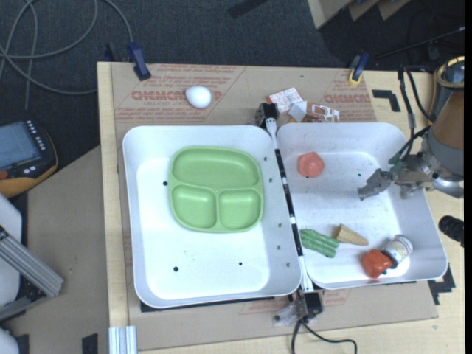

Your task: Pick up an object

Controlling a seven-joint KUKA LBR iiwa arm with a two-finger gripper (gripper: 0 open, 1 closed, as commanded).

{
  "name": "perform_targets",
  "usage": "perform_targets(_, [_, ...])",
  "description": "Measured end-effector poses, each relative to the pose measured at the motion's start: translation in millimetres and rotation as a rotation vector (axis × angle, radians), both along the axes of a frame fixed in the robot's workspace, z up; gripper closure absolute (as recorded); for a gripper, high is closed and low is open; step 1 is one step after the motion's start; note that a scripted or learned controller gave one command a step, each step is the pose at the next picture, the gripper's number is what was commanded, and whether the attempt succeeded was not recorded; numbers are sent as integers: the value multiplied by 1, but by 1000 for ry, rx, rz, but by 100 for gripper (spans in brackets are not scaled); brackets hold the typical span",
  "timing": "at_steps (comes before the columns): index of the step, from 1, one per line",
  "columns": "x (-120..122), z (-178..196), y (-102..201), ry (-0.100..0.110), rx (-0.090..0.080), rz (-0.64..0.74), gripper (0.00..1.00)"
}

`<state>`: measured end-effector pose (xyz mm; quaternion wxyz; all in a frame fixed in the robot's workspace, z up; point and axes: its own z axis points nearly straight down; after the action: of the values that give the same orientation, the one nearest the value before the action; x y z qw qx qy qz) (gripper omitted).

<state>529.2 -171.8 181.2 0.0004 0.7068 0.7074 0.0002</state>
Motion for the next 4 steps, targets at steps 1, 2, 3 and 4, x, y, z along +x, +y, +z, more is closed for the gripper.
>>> perform_targets(1, [-49,-94,-34,3,0,-3,0])
perform_targets(2, [46,95,-19,-2,-1,0,0])
perform_targets(3, [96,-39,-39,6,2,0,0])
perform_targets(4, [138,33,-28,-3,-1,2,0])
